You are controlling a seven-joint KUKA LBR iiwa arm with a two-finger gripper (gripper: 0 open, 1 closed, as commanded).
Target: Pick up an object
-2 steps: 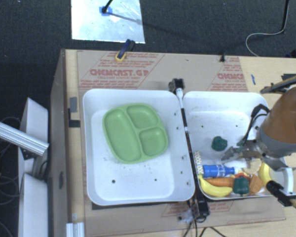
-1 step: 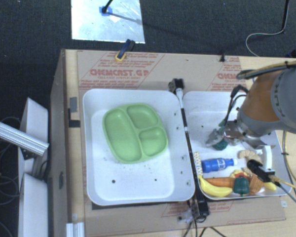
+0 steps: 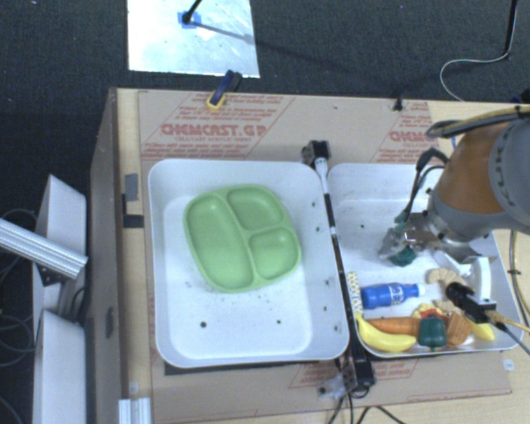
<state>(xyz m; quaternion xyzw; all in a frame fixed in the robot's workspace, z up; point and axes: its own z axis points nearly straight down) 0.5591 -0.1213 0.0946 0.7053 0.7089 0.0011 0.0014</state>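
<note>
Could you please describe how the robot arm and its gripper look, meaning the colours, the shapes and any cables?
The arm is a thick, rounded grey body with a broad orange band above the wrist. A thin dark cable loops beside the band down toward the gripper. The gripper is small, of grey metal, and much narrower than the arm. No markings can be read on them.

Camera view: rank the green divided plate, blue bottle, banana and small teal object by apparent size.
1. green divided plate
2. banana
3. blue bottle, close to the banana, so unsure
4. small teal object, partly hidden beside the gripper
</note>
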